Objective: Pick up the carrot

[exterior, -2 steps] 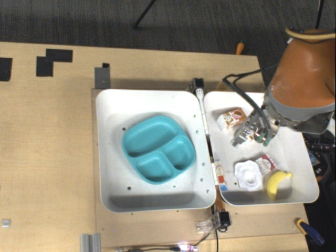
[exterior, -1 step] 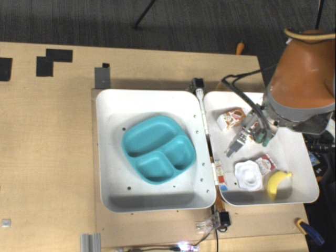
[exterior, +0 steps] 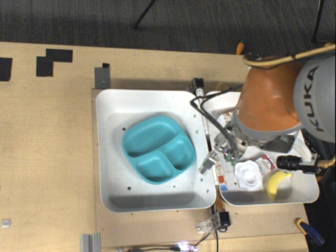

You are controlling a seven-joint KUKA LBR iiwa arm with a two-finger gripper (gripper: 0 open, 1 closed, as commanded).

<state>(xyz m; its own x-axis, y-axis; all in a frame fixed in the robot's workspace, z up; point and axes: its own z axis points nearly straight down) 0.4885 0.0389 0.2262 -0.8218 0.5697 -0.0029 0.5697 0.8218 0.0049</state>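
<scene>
My gripper [exterior: 219, 155] hangs low over the left edge of the right bin [exterior: 310, 194], close to the wall shared with the left bin. The grey and orange arm above it covers most of the right bin. No object shows between the gripper's tips. Whatever lies under the arm is hidden.
A teal divided plate [exterior: 157, 148] lies in the left bin [exterior: 110, 140]. At the front of the right bin are a white cup-like object [exterior: 248, 175], a yellow banana-shaped item [exterior: 275, 182] and a red and white packet [exterior: 265, 163]. Cables run along the divider.
</scene>
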